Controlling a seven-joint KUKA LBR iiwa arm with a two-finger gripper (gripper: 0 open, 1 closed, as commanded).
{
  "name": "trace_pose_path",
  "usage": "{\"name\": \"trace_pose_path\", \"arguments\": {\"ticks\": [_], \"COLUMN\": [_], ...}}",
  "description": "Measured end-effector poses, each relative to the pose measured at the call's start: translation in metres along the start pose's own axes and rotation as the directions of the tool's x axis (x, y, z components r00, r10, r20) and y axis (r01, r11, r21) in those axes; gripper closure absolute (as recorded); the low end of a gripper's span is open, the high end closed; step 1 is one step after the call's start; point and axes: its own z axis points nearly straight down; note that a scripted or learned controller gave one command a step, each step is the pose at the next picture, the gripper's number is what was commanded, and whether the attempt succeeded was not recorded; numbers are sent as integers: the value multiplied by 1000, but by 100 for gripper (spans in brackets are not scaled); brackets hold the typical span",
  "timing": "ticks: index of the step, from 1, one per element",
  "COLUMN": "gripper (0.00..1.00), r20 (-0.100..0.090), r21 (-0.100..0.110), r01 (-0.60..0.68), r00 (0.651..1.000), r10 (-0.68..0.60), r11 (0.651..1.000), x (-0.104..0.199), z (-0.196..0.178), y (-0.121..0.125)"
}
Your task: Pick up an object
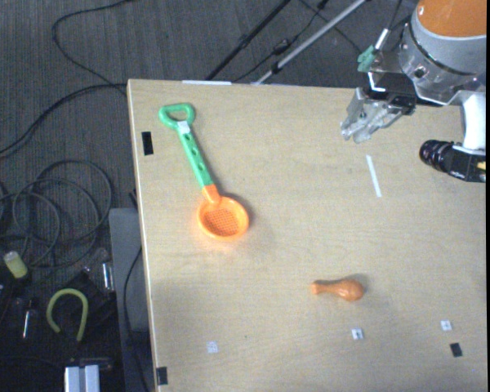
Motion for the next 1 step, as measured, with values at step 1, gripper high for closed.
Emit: {"name": "trace_pose_path", "arguments": {"ticks": [1], "gripper": [100], "r20": [3], "r21": [1], "r01": [-1], "r00": [1000], "r10": [1], "r11": [1000], "x": [0], "z": [-9], "y": [1]}}
